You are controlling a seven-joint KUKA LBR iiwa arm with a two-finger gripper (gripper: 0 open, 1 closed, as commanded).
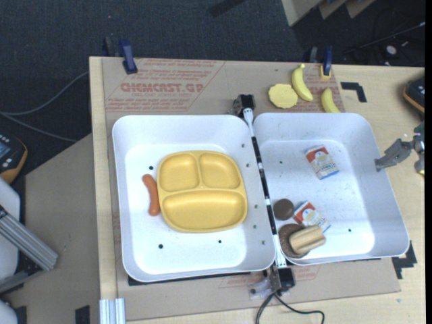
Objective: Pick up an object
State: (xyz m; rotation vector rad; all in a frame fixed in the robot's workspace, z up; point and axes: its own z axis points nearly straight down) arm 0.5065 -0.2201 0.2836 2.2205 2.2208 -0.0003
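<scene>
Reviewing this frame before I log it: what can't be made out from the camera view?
- Gripper: at the frame's right edge, small and blurred; finger state unreadable, arm mostly cut off.
- Small cartons and in the right bin: print too small to read.
- Brown pieces in that bin's near corner: overlapping, so their number and kind are unclear.

End effector (398,152) showing grey metal, angular pronged outline, dull finish. Orange-and-dark rounded arm segment (416,93) showing at right frame edge. Finer details, screws, cables, markings too small for telling apart.
</scene>
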